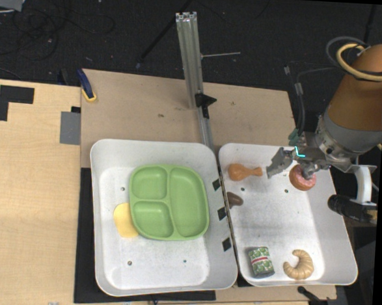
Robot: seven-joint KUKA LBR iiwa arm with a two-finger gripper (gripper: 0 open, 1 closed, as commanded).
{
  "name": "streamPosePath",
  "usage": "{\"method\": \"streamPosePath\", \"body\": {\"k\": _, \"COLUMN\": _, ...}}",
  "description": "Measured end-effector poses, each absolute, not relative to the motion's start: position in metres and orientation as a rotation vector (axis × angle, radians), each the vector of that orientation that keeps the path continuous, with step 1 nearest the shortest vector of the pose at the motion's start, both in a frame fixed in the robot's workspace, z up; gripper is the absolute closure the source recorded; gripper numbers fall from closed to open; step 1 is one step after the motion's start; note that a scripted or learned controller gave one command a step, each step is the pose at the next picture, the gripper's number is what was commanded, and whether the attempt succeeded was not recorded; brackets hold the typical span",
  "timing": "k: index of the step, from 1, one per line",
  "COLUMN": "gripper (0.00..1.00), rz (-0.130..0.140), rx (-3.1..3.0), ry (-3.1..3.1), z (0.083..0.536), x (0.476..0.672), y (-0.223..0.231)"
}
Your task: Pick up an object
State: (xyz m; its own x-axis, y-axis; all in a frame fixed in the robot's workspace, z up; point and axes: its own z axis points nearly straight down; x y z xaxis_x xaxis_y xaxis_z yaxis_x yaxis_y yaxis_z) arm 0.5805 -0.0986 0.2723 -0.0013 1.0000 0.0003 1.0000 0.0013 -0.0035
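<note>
The brown counter (pixel 148 106) carries two shallow white bins side by side. The left bin (pixel 105 253) holds a green three-compartment plastic tray (pixel 169 202), with a flat yellow piece (pixel 125 221) just beside the tray's left edge and partly under it. The grey arm with its orange band (pixel 360 82) reaches over the upper part of the right bin (pixel 340 263). The claw (pixel 293 161) hangs there; whether it is open or closed cannot be told. A round reddish-pink object (pixel 302 179) lies just below the claw. An orange drumstick-shaped toy (pixel 243 172) lies left of the claw, near it. A small dark brown lump (pixel 234 198) sits near the bin's left wall. A tan croissant-shaped toy (pixel 300 264) and a small green-and-white can (pixel 260 261) rest at the near edge, well apart from the claw.
</note>
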Motion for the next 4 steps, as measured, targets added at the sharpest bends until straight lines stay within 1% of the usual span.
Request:
{"method": "streamPosePath", "body": {"k": 1, "gripper": 0.0, "rz": 0.002, "rx": -2.219, "ry": -2.222, "z": 0.273, "x": 0.581, "y": -0.099}}
{"method": "streamPosePath", "body": {"k": 2, "gripper": 0.0, "rz": 0.009, "rx": -2.217, "ry": -2.217, "z": 0.223, "x": 0.575, "y": -0.106}}
{"method": "streamPosePath", "body": {"k": 3, "gripper": 0.0, "rz": 0.01, "rx": -2.216, "ry": -2.215, "z": 0.16, "x": 0.572, "y": -0.112}}
{"method": "streamPosePath", "body": {"k": 4, "gripper": 0.0, "rz": 0.008, "rx": -2.216, "ry": -2.216, "z": 0.116, "x": 0.571, "y": -0.111}}
